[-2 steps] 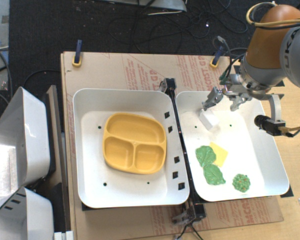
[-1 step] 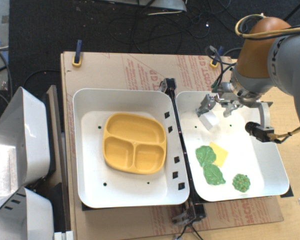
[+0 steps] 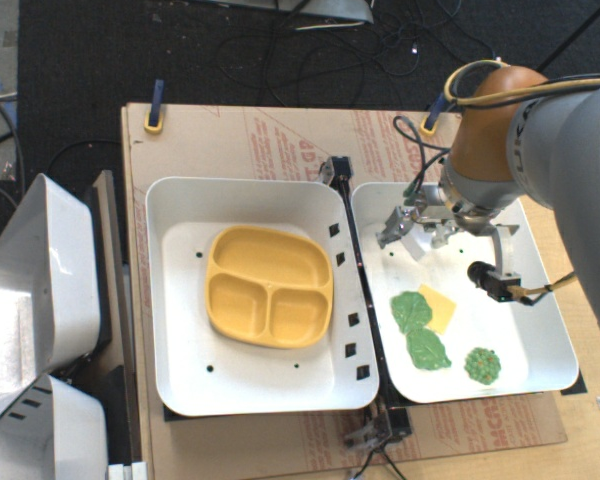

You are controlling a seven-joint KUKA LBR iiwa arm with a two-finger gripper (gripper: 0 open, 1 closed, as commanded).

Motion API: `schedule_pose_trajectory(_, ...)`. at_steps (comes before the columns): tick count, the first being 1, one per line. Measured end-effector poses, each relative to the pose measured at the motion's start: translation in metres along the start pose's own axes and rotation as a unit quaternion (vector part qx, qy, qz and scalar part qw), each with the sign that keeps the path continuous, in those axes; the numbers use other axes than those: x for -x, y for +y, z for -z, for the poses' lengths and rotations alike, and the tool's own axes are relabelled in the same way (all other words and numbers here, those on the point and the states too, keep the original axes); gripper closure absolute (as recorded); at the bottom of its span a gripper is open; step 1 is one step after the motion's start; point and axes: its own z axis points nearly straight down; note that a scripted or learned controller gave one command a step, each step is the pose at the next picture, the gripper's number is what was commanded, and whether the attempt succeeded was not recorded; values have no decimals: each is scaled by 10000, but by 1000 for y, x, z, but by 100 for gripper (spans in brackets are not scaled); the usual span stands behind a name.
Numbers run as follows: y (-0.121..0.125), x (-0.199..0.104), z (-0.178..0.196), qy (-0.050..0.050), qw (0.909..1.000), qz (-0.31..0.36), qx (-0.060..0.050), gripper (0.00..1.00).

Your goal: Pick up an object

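Note:
In the right bin [image 3: 540, 343] lie several toy foods: a yellow cheese slice [image 3: 441, 308], a green leaf [image 3: 411, 311] overlapping its left edge, a second green leaf [image 3: 427, 349] just below, and a small green bumpy piece [image 3: 483, 365] toward the front right. My gripper [image 3: 405, 238] hangs over the bin's far left part, above and apart from the foods. Its two silver fingers are spread, open, with nothing between them.
The left bin [image 3: 170, 268] holds a yellow divided plate [image 3: 270, 286]. A black divider with clips [image 3: 355, 268] runs between the bins. The arm's grey body and orange band [image 3: 500, 118] cover the right bin's far right corner. A black cable part [image 3: 492, 280] hangs below the wrist.

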Motion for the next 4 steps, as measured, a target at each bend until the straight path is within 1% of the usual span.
schedule_pose_trajectory(1, 7, 1, -5, -15, 9999, -3, 107, 0)
schedule_pose_trajectory(2, 8, 3, 6, -44, 9999, -4, 133, 100)
schedule_pose_trajectory(3, 9, 4, 71, 9, 10000, 10, 13, 100)
schedule_pose_trajectory(4, 10, 4, 98, 10, 10000, 11, 2, 100)
